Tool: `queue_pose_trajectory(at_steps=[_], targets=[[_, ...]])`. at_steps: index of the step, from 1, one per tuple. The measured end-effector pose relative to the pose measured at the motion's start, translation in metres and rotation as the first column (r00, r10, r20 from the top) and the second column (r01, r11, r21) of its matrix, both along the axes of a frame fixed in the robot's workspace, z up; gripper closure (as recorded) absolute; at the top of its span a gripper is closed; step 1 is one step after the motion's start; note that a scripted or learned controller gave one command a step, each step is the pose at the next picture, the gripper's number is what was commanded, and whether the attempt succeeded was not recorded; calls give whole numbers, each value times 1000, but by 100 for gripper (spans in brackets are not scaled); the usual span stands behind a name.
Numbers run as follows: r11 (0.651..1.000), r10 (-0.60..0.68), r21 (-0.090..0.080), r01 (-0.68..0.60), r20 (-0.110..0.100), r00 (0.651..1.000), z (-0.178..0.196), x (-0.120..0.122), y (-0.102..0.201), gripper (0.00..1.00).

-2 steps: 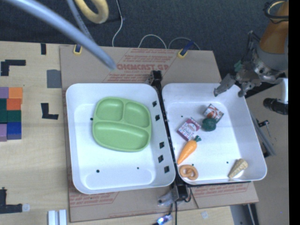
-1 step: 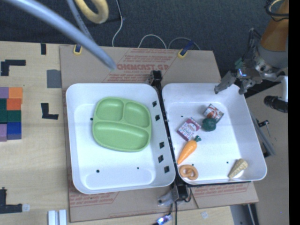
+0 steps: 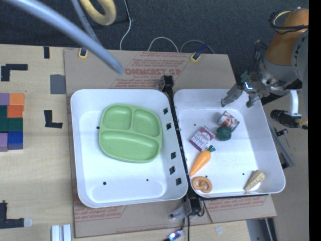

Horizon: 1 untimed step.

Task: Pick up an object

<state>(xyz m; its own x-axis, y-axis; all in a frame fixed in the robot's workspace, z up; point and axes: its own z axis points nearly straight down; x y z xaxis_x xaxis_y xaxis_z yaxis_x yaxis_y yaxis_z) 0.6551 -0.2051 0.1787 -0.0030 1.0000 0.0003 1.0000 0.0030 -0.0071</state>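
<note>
My gripper (image 3: 239, 99) hangs over the far right corner of the right bin (image 3: 266, 134), its two fingers spread open with nothing between them. Below it in that bin lie a small red-and-white packet (image 3: 228, 119), a dark green vegetable (image 3: 223, 133), a pink packet (image 3: 201, 137), an orange carrot (image 3: 201, 160), a pretzel (image 3: 202, 184) and a pale corn cob (image 3: 254, 180). The nearest of them, the red-and-white packet, sits a little in front and to the left of the fingertips.
The left bin (image 3: 85, 179) holds a green divided plate (image 3: 131, 133). A black divider (image 3: 172, 134) runs between the bins. Coloured blocks (image 3: 12, 122) stand at the bench's left edge. Cables (image 3: 160, 41) loop behind the bins.
</note>
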Motion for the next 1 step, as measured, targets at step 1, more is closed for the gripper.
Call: queue_pose_trajectory(at_steps=[1], targets=[[1000,0,1,0,-2,1000,-66,2,5,0]])
